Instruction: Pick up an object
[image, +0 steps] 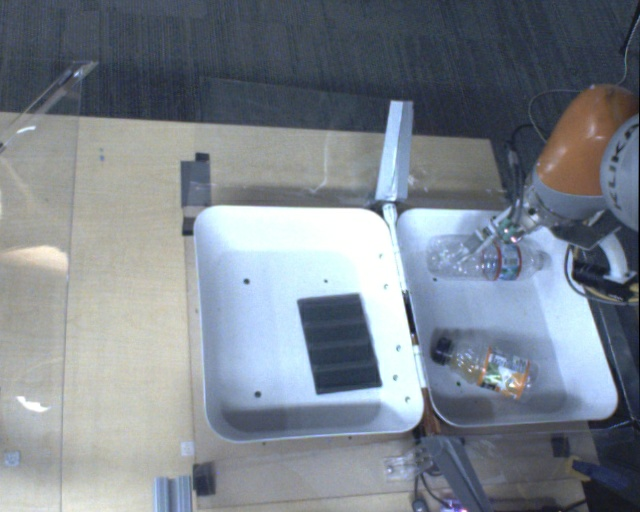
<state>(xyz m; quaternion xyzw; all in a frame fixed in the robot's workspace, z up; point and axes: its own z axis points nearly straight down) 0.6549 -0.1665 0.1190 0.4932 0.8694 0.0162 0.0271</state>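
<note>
While the arm (590, 150) reached in from three o'clock, its gripper (503, 233) hung low over the far part of the right bin (585, 385), right at a clear plastic bottle (470, 257). How its pincer stood I could not tell, as the tip was small and tangled with the bottle's glare. That clear bottle lay on its side near the bin's twelve o'clock wall, with a coloured label band toward its three o'clock end. At about six o'clock from it, well apart, a second bottle (487, 367) with a dark cap and an orange label lay tilted near the bin's near wall. At nine o'clock, the left bin (230, 300) held a flat black ribbed pad (339, 343) near its middle. Both bins sat on a pale wooden bench (110, 300).
</note>
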